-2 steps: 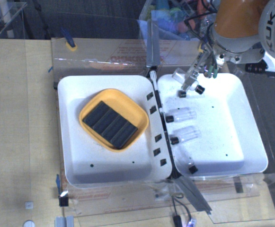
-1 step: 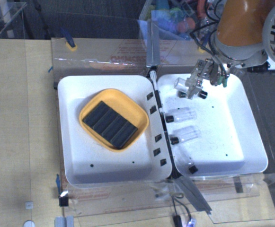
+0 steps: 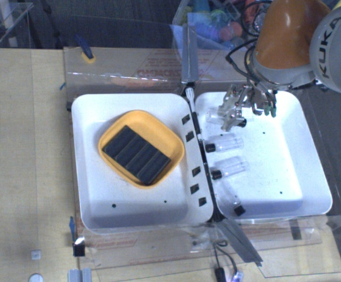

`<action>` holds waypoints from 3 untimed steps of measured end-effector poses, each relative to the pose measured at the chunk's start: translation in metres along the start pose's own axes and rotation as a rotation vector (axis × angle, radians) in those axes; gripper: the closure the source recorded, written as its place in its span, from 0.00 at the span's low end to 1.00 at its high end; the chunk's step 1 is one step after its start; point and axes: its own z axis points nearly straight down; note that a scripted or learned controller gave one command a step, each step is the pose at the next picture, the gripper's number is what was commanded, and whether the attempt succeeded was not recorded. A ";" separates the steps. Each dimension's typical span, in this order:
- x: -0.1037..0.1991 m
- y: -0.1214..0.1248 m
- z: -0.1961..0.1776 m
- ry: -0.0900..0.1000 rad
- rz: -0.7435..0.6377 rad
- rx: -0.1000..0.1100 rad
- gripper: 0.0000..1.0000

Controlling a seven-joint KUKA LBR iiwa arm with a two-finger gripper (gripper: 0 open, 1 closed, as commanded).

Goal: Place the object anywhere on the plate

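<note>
A yellow square plate [image 3: 171, 141] lies tilted in the left bin [image 3: 91, 175]. On it rests a dark ridged rectangular slab [image 3: 136, 153]. In the right bin [image 3: 293, 169] lie two clear tubes with black caps, one [image 3: 224, 143] above the other [image 3: 230, 167], near the bin's left wall. My gripper [image 3: 233, 114] hangs over the upper left part of the right bin, just above the upper tube. I see nothing clearly held in it.
A divider with black clips [image 3: 193, 157] separates the two bins. A small black piece [image 3: 239, 210] sits at the right bin's front edge. A clear box of coloured toys [image 3: 223, 10] stands behind the bins. The arm's orange band [image 3: 287, 28] looms over the right bin's back edge.
</note>
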 end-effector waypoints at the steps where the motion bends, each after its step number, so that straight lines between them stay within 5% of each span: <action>1: 0.004 0.019 -0.047 -0.007 -0.230 0.000 1.00; 3: 0.007 0.062 0.008 0.000 -0.532 -0.001 1.00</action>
